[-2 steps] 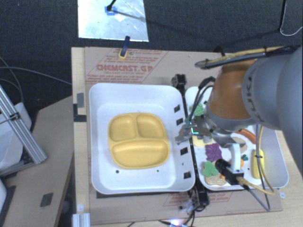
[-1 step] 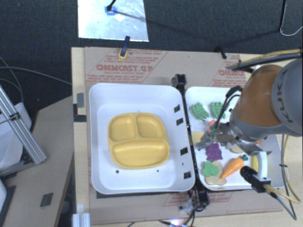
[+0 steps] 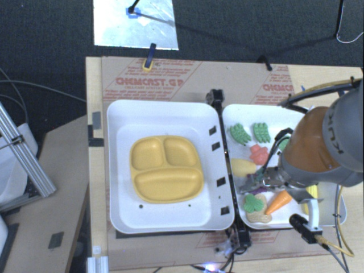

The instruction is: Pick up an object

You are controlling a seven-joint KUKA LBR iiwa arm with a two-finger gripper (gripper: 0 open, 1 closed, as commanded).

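Fingers [image 3: 254,182], grip unclear, hover over glossy plastic food: tapered carrot [image 3: 277,201], bumpy green pieces [image 3: 240,133].

Even, fairly bright overhead light, with soft, short shadows inside the white bins [image 3: 114,152]. A shiny sheet [image 3: 135,17] on the dark floor glares pale. The picture is slightly grainy and soft throughout.

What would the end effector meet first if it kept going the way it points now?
Probably the pale yellow toy just ahead of the end effector, then the bin's dividing wall; depth is hard to judge from this slanted view.
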